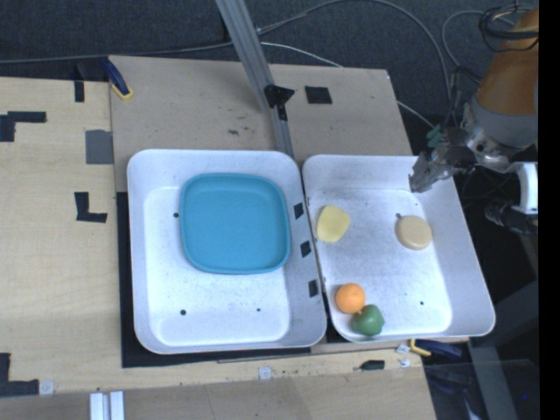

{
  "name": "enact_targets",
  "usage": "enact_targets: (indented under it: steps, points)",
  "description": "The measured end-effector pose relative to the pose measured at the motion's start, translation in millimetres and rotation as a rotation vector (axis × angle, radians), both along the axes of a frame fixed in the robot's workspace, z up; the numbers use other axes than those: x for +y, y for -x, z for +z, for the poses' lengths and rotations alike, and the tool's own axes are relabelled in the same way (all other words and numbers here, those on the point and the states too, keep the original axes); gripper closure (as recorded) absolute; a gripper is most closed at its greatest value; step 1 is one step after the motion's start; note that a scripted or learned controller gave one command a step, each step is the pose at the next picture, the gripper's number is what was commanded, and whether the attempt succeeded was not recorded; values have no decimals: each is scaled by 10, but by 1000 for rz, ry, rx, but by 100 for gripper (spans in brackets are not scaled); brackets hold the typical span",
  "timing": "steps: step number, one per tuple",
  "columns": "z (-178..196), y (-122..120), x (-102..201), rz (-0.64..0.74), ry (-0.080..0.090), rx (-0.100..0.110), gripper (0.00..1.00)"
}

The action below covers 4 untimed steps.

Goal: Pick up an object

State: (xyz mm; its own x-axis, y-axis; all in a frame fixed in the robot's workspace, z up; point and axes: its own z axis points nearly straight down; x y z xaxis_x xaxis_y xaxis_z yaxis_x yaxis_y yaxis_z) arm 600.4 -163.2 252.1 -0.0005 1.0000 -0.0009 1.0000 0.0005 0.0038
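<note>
Green round fruit (368,320) touches the orange ball (350,297), awkward; I favour the beige disc (413,233) below my gripper (425,175), jaw state unclear.

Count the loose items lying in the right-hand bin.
4. A yellow item near the bin's left wall, a beige round item toward the right, an orange ball at the front, and a green item touching it. None looks hidden.

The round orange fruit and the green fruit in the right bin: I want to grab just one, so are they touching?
Touching. The camera view shows the round orange fruit pressed against the green fruit, with no white bin floor between them.
</note>
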Motion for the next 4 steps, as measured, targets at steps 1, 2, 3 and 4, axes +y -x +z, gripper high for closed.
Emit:
enact_targets:
  steps: [1, 2, 3, 4]
  points:
    - [-139, 135, 543, 4, -2, 5, 100]
    - [-73, 329, 1066, 4, -2, 4, 100]
    - [-51, 535, 1556, 4, -2, 4, 100]
    - [-45, 675, 2121, 5, -2, 5, 100]
